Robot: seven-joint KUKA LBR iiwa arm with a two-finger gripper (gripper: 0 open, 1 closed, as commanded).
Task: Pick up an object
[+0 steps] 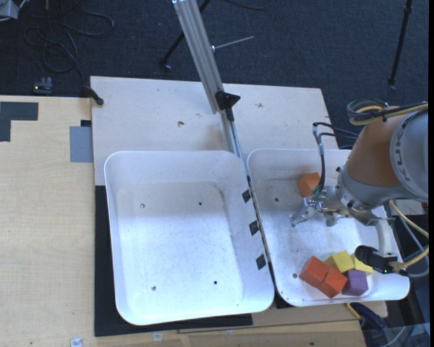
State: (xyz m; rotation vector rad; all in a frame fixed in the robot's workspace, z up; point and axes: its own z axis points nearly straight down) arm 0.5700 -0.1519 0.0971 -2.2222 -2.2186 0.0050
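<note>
My gripper [315, 218] is low over the middle of the right bin [282, 166], and its two silver fingers stand apart with nothing between them. An orange block [308, 184] lies just behind the gripper, close to the wrist, and I cannot tell whether they touch. Near the bin's front right corner sit a red-orange block [322, 275], a yellow block [344, 261] and a purple block [356, 283], packed together. The arm's grey and orange body covers the bin's right side.
The left bin [130, 166] lies beside the right one, divided from it by a rim with black clips. A slanted metal rail [202, 53] rises behind the bins. Cables and a black part [372, 258] hang at the right bin's front right.
</note>
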